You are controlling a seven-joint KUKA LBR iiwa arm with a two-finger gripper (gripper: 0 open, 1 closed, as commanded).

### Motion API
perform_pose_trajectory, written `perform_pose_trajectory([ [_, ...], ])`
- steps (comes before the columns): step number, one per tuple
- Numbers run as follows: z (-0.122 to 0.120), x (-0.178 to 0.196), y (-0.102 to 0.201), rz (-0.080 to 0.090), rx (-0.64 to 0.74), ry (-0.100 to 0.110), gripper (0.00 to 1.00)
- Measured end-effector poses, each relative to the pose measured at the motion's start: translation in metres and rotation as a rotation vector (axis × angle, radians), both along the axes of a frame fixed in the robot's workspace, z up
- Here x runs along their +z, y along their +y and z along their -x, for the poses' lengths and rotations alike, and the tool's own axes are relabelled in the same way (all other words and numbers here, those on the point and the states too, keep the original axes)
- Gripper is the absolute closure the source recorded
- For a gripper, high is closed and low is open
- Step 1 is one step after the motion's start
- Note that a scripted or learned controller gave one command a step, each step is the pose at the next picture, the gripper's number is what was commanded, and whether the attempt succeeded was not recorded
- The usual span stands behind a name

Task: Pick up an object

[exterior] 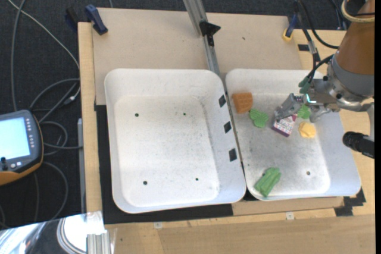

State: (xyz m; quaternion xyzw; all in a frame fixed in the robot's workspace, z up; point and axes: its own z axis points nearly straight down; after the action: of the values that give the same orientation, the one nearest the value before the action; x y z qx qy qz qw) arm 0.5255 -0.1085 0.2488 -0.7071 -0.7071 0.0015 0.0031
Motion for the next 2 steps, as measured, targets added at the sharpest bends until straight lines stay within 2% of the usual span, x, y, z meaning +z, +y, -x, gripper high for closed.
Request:
perform_pose_trajectory([
  [1,-0.001,0.002,0.000,0.001,0.000,-0.005,0.00],
  [2,-0.004,-0.041,-0.001,0.000,0.000,0.000,0.00],
])
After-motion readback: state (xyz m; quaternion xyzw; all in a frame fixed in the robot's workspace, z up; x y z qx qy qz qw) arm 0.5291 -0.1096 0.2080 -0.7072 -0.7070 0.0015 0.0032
